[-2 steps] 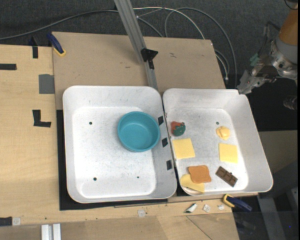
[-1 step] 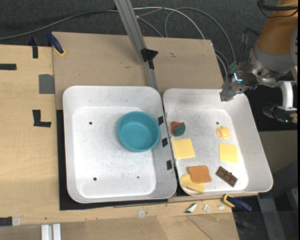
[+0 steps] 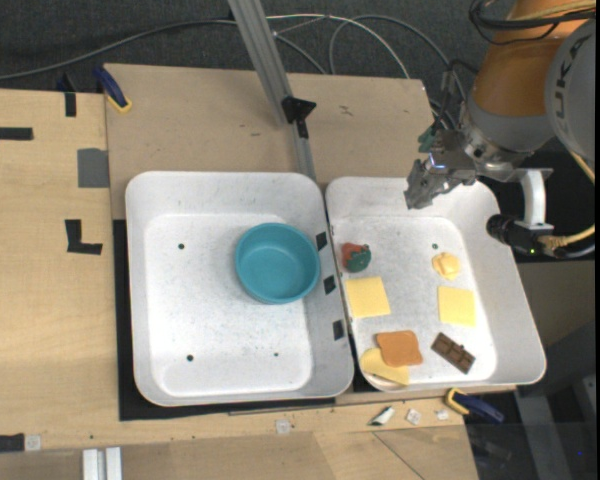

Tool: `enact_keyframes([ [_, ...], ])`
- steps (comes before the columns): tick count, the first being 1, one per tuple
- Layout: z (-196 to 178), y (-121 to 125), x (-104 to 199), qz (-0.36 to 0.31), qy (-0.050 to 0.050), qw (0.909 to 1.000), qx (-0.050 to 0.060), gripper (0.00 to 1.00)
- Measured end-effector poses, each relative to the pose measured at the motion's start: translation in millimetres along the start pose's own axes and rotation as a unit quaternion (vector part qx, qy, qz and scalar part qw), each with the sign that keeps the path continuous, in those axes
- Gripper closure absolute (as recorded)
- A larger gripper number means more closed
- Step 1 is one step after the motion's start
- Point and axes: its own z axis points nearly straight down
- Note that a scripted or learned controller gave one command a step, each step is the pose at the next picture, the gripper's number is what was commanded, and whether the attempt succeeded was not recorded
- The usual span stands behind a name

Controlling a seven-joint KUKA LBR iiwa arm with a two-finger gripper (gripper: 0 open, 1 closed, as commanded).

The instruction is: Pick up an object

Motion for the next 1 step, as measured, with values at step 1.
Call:
enact_keyframes([
  [1,17.0,-12.0,45.3,0.001,0.0,1.0,0.001,1.0],
])
